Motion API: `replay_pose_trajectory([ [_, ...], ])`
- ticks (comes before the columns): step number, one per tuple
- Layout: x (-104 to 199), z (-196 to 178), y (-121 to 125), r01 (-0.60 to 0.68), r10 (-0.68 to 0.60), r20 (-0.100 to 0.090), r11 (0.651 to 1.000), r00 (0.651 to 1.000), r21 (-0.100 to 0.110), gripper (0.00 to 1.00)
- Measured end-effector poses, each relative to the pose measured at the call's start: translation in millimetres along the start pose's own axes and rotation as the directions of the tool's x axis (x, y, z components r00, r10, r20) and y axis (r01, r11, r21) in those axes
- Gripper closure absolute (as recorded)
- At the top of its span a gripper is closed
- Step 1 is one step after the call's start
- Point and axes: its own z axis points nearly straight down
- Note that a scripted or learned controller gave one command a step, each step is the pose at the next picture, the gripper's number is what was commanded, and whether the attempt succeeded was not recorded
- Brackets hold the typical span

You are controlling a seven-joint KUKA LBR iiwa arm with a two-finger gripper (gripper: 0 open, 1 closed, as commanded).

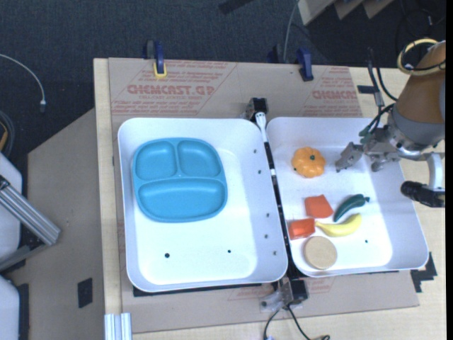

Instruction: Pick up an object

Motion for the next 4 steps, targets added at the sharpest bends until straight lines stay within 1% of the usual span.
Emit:
replay_pose_trajectory([
  [1, -1, -14, 2, 0.000, 0.000, 0.003, 1.000, 1.000, -0.007, 1.00],
  [2, 1, -76, 8, 0.001, -0.001, 0.005, 1.000, 1.000, -0.014, 1.00],
  [3, -2, -122, 3, 0.001, -0.001, 0.005, 1.000, 1.000, -0.012, 1.00],
  [4, -2, -171, 4, 0.001, -0.001, 0.005, 1.000, 1.000, -0.010, 1.00],
])
